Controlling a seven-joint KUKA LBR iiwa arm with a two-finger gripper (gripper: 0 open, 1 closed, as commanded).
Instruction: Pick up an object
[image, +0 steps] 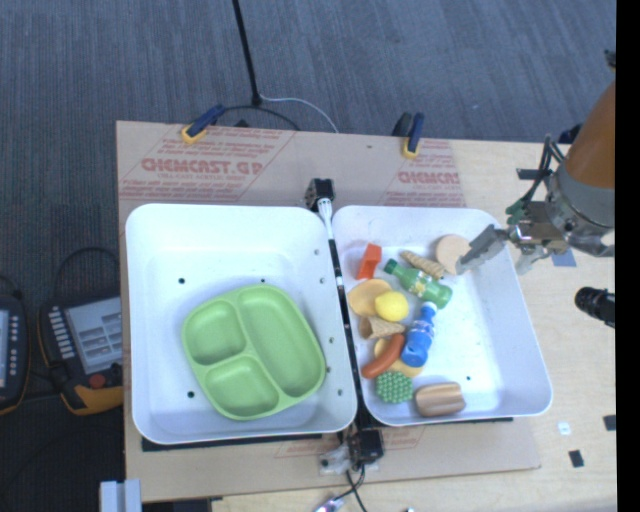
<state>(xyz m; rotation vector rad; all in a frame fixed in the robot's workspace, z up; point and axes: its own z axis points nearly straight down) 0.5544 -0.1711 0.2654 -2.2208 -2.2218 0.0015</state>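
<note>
The right bin (500, 345) holds a heap of toy food. In it are a red block (370, 260), a green bottle (421, 283), a yellow lemon (392, 306), a blue bottle (418, 339), an orange sausage (385, 356), a knobbly green piece (394, 387) and a brown bun (438, 399). A tan round disc (450, 249) lies at the heap's far right. My gripper (488, 246) hangs over the bin's far right corner, just right of that disc. Nothing shows in its grasp.
The left bin (160, 250) bears a green divided plate (255, 350). A ridge (338, 290) parts the two bins. Clamps (411, 135) and a cable sit on the board behind. Bare floor shows in the right bin's right half.
</note>
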